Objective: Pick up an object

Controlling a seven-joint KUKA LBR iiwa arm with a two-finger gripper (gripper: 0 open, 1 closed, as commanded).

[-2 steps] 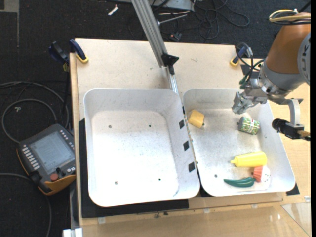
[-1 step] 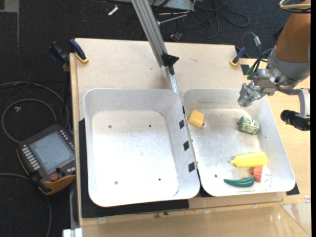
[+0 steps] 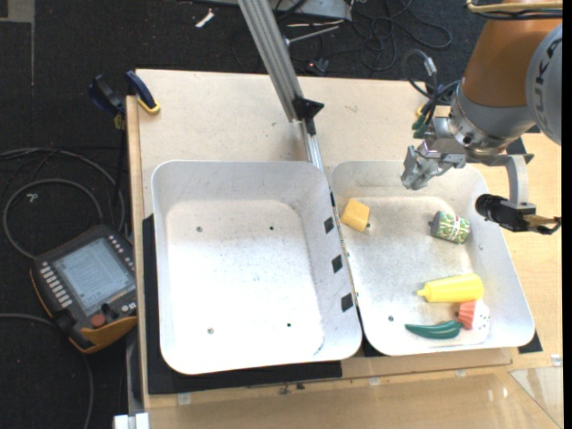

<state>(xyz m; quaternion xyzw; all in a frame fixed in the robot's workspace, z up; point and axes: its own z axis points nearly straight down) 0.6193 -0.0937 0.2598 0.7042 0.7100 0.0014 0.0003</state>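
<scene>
Gripper (image 3: 416, 179) hovers at 12 o'clock of right bin (image 3: 375, 179), nothing held; finger spread can't tell; yellow block (image 3: 356, 214) lies at its 8 o'clock, green can (image 3: 450, 227) at 4; centre over block, descend straight, avoid bin wall.

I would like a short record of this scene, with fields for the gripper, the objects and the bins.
gripper: above the far rim of the right bin, nothing seen between its fingers
right bin: holds five objects
objects: yellow block; green-and-white can; yellow bottle; green pepper; red-and-white piece
left bin: white, beside the right bin
</scene>
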